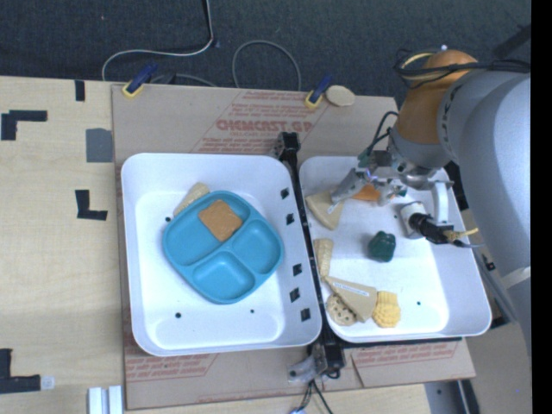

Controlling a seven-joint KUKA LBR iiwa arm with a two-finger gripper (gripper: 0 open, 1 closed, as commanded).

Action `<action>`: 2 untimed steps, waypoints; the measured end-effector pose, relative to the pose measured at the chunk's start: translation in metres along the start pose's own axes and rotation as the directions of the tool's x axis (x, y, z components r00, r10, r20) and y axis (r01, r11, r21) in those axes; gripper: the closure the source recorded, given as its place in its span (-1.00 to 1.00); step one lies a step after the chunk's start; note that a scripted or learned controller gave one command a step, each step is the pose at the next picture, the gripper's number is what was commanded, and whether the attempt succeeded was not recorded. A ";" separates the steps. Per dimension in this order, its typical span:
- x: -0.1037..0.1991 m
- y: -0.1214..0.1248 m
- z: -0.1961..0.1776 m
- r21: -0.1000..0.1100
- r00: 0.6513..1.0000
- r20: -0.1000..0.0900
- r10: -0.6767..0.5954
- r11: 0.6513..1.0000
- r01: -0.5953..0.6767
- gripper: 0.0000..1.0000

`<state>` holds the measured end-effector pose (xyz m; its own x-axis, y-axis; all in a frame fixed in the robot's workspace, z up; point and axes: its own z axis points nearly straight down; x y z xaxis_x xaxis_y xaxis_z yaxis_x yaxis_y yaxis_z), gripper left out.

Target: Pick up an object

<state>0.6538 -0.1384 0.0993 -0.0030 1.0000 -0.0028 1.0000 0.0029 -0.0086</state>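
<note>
My gripper (360, 182) hangs low over the back of the right bin (457, 291), reaching in from the right. Right beside it lies a small orange piece (368, 194), partly hidden by the gripper. A cream wedge (323, 210) rests just to the gripper's left, near the bin's left wall. A dark green lump (381, 247) sits in the middle of the bin, in front of the gripper. Nothing is visibly lifted off the bin floor.
Along the right bin's front left lie a pale cracker (323, 254), a cream wedge (354, 290), a cookie (341, 310) and a yellow waffle piece (387, 309). The left bin (147, 317) holds a blue divided plate (226, 266) carrying a brown toast square (221, 220).
</note>
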 end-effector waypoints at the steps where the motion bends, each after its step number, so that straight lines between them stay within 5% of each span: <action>1: -0.040 -0.056 0.008 -0.025 1.000 -0.004 0.007 1.000 -0.007 -1.00; 2: -0.024 0.010 0.012 0.033 1.000 -0.002 0.010 0.999 -0.010 -1.00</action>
<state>0.6633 -0.1625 0.0871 0.0073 1.0000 -0.0009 0.9991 -0.0074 -0.0414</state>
